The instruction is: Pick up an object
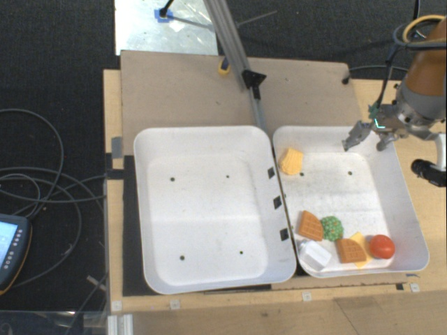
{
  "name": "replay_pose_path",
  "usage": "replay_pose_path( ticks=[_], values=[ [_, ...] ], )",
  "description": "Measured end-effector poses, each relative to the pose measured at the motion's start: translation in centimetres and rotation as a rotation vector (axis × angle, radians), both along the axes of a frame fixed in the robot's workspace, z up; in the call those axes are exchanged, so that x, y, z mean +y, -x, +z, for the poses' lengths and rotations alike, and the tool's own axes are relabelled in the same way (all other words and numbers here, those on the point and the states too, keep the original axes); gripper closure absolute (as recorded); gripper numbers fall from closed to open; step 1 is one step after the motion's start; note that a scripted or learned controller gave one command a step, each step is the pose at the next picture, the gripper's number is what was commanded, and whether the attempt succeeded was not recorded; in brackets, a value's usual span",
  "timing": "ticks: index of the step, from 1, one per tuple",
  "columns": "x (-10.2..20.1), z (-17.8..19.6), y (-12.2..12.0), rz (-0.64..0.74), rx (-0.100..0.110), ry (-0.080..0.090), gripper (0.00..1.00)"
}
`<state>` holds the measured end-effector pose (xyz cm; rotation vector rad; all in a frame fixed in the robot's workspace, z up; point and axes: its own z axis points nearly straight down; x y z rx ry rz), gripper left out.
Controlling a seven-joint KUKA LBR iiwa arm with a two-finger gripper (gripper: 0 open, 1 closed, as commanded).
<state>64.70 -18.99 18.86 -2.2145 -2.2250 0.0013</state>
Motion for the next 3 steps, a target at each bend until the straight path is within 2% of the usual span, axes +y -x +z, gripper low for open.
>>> replay_pose_path(
  ticks=[1, 2, 3],
  values=[
    [0.0, 0.3, -0.1, 0.002, -0.004, 0.002, 0.00],
    [-0.3, -5.9, 0.2, -0.002, 0.000, 0.001, 0.00],
    [-0.3, -10.0, 0.1, -0.001, -0.001, 0.001, 0.00]
  ],
)
